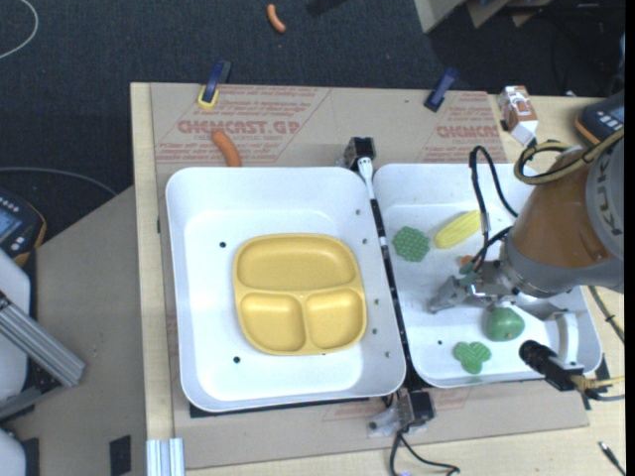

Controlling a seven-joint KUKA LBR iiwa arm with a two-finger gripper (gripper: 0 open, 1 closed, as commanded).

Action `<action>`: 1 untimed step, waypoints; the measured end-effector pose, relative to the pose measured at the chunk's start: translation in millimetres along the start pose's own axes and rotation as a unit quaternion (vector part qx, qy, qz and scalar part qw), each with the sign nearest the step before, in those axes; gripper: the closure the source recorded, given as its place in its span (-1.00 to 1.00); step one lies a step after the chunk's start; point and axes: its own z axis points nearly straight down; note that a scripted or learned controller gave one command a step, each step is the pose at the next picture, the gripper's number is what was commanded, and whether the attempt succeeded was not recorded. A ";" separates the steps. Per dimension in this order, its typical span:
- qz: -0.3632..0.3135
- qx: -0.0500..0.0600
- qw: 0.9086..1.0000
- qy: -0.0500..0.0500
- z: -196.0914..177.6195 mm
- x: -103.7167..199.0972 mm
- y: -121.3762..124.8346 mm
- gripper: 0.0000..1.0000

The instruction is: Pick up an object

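I see the bench (298, 107) with its two white bins side by side. The left bin (198, 266) holds a yellow tray (298, 291) with three compartments, lying flat near the middle. The arm (571, 221) reaches over the right bin (427, 350), its orange band above the wrist. The gripper (448, 297) sits low in the middle of that bin, pointing left. I make out grey metal at its tip, but I cannot tell how far the fingers stand apart, and I see nothing between them. A yellow corn cob (456, 229) lies near the bin's far side, with a green leafy piece (411, 243) just beside it. A green apple (504, 322) sits just beside the wrist. A second green piece (472, 356) lies near the front wall.
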 end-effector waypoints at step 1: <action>0.001 -0.003 1.000 -0.001 -13.0 -0.5 1.0 1.00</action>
